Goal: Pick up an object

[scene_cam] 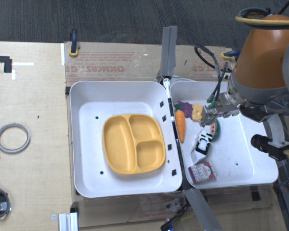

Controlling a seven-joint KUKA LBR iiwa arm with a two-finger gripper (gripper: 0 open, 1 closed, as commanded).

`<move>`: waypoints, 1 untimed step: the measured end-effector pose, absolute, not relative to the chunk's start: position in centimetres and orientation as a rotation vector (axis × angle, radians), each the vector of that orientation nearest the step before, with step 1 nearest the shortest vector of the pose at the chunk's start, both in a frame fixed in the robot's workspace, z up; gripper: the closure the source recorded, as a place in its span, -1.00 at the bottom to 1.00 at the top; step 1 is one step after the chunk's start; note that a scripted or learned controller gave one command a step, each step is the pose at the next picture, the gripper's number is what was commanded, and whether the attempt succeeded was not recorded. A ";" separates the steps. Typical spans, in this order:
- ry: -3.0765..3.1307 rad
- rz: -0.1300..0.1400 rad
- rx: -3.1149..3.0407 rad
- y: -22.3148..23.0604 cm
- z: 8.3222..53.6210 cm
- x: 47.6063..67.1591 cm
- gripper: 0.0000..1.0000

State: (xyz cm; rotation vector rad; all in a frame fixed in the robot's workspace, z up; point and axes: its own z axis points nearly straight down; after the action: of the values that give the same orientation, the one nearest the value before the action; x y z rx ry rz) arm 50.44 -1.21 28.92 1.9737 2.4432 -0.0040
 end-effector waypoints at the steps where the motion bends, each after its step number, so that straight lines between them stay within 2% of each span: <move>1: 2.443 -0.004 1.974 -1.2 28.9 50.4 -1.00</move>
State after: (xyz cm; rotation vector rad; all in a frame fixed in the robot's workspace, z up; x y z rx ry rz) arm 50.44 -1.20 28.91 1.9741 2.4430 -0.0043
